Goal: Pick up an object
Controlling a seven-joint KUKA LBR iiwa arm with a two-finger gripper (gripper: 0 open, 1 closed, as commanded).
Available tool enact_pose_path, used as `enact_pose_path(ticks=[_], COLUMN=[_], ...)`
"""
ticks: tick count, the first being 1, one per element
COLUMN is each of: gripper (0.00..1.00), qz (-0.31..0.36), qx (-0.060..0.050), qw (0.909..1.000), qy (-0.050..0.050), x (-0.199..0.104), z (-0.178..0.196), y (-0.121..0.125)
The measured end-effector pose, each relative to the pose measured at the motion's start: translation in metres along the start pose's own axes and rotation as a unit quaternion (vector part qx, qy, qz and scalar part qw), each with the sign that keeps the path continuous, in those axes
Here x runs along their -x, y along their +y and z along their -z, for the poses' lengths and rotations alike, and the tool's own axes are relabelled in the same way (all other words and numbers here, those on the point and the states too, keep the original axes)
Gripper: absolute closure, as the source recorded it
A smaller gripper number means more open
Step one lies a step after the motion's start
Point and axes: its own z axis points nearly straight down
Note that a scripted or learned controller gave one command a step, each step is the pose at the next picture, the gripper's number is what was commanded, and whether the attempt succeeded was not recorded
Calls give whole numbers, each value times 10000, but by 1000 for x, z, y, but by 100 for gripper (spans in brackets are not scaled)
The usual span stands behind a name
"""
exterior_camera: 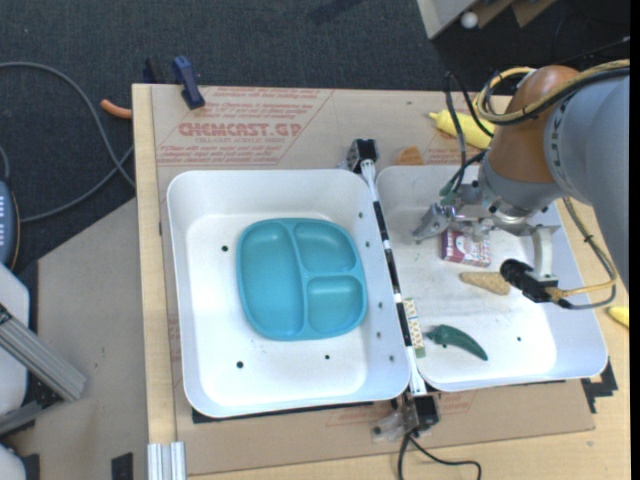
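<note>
2 shallow white bins are seen from above on a brown bench. The left bin (200,298) fills the middle of the frame and holds a teal divided plate (300,276) with 3 compartments, lying flat near its centre. The right bin (560,353) sits at the right of the frame, touching the left bin along a shared rim.

The grey arm (590,133), with its orange band, comes in from the upper right. The gripper (462,220) hangs over the upper middle of the right bin, directly above a small purple and white packet (466,248). Whether the fingers are spread or closed cannot be told, and no object is seen clamped between them.

3 candidates lie in the right bin: the packet under the gripper, a tan oblong piece (486,282) just below it, and a dark green curved object (458,339) nearer the lower edge, well apart from the others.

The packet is judged to be the nearest target. A straight descent centred on it would be advised, so that the tan piece beside it is not caught too.

Open floor is left in the right bin's lower right. The shared rim stands to the left of the gripper, and the bin's upper wall lies close above it, so sideways room there is limited. A yellow object (452,125) lies outside the bin at the upper right.
</note>
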Motion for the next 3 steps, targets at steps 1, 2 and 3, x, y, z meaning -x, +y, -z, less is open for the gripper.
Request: enact_pose_path(ticks=[1, 2, 3], gripper=[100, 0, 100], qz=[2, 1, 3], qx=[28, 25, 37], qw=[10000, 10000, 10000], qy=[-19, -18, -21], x=[1, 1, 1], z=[12, 12, 22], y=[2, 2, 2])
